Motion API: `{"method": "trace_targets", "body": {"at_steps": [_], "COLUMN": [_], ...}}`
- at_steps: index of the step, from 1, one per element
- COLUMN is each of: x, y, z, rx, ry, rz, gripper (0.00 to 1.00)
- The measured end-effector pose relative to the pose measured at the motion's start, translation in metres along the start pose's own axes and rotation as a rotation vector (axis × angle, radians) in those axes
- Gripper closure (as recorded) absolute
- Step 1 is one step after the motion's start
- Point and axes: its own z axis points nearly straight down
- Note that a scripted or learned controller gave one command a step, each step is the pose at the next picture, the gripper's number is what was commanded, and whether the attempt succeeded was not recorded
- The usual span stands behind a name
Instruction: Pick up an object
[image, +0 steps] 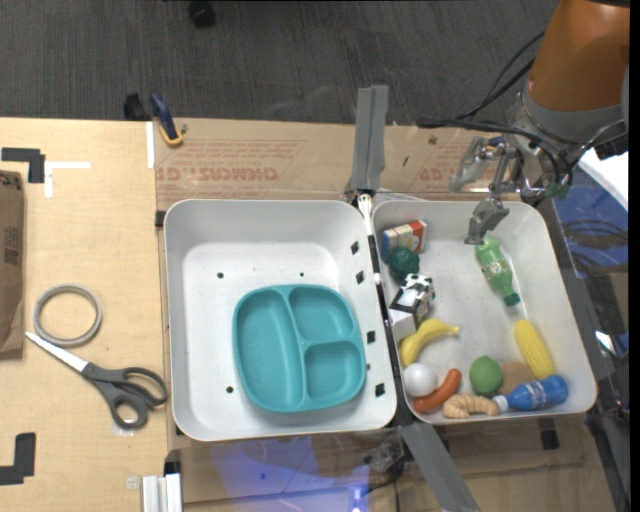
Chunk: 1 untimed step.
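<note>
- Toy food and bottles lie scattered in the right bin (560, 300): a green bottle (497, 270) near the top, a corn cob (533, 346) below it, a lime (486, 374), a blue bottle (535, 394) at the lower rim, a peanut (471, 405), a red sausage (437, 392), a white ball (420, 378), and a banana (425, 338).
- Along the bin's left wall sit a small carton (405, 235), a dark green ball (403, 263) and a black-and-white cube (412, 294).
- The gripper (486, 222) hangs just above the green bottle's upper end, with nothing seen between its fingers; whether they are spread or closed cannot be told.
- The left bin (200, 260) holds a teal divided tray (298, 346).
- On the bench to the left lie scissors (105, 380) and a tape roll (67, 313), close together.
</note>
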Motion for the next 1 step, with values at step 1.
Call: {"method": "trace_targets", "body": {"at_steps": [1], "x": [0.0354], "y": [-0.0847], "z": [0.1693], "rx": [0.0], "ry": [-0.002], "rz": [-0.069], "gripper": [0.0]}}
